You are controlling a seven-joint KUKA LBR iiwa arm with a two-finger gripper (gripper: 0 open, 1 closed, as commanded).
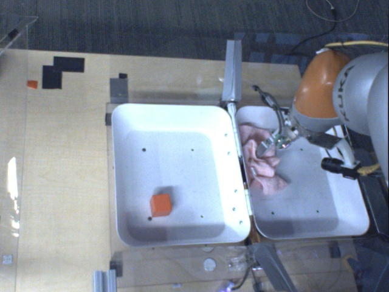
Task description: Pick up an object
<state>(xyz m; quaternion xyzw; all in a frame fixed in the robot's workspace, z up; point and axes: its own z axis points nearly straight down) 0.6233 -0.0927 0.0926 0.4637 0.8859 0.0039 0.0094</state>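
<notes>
A small orange cube (161,205) is seen near the front of the left shallow white plastic bin (172,117), on the pale wooden desk (61,175). To the right of that bin, a crumpled pink cloth (262,173) lies against the left wall of the right shallow white plastic bin (316,221). The pincer (271,143) is lowered onto the cloth's upper part. Whether it is open or closed cannot be told. The grasping step is judged to be in hand; closing and a straight lift are called for next.

A rounded grey arm (364,96) carries a glossy orange band (317,87); thin black cables (340,166) loop beside its metallic wrist.
</notes>
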